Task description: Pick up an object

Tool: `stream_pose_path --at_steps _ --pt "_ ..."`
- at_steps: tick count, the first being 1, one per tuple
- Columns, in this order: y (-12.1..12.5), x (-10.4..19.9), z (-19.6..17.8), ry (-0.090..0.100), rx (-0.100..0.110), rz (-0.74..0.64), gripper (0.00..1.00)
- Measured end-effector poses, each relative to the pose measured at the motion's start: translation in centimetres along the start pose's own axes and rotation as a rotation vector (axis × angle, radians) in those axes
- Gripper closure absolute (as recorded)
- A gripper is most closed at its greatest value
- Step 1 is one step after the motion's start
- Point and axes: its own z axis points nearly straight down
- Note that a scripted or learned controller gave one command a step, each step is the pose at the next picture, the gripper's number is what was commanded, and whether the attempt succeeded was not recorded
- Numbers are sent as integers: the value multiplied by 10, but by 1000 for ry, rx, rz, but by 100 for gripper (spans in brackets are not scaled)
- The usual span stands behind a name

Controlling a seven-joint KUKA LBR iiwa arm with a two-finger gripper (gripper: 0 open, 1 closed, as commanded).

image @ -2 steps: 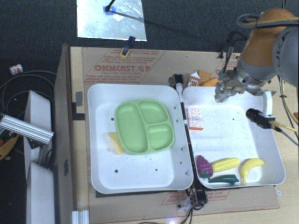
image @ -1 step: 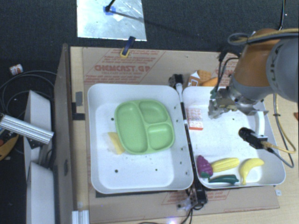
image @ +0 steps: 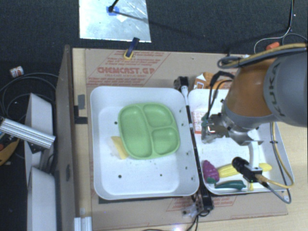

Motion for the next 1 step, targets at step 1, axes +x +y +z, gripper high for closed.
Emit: stream_pose_path --at_steps 1 --pt "-33 78 0 1 -2 -5 100"
